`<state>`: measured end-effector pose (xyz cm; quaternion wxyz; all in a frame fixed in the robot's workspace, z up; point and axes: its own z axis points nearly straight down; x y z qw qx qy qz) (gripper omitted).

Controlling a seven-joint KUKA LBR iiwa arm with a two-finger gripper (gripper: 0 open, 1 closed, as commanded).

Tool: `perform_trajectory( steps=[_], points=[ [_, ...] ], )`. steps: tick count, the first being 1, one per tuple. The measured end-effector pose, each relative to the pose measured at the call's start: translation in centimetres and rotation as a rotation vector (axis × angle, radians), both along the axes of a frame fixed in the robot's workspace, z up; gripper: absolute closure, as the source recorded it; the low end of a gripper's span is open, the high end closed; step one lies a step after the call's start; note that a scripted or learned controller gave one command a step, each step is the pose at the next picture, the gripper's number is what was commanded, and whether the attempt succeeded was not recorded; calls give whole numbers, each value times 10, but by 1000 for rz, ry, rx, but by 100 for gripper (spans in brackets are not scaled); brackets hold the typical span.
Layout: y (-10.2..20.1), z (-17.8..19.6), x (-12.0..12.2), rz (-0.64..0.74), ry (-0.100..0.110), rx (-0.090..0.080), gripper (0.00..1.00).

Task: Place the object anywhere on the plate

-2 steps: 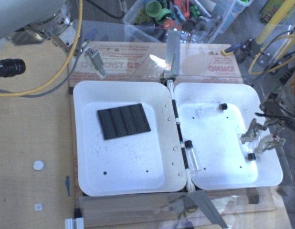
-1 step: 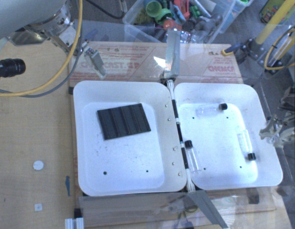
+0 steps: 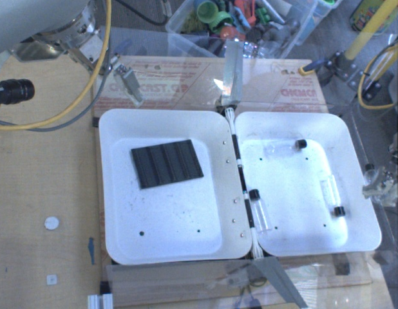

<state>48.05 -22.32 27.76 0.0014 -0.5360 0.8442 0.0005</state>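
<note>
Dark ridged plate (image 3: 167,163) in left white bin (image 3: 115,192)

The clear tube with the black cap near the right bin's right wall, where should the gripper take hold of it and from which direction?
Probably at the middle of the clear tube, coming straight down from above. It lies flat on the floor of the right bin, running roughly up and down the camera view, so the fingers would best close across its narrow width. Its black cap sits at the near end.
</note>
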Motion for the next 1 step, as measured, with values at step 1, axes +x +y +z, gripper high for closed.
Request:
perform_trajectory(
  steps=[1],
  points=[
    [87, 22, 0, 260, -2, -1, 100]
  ],
)
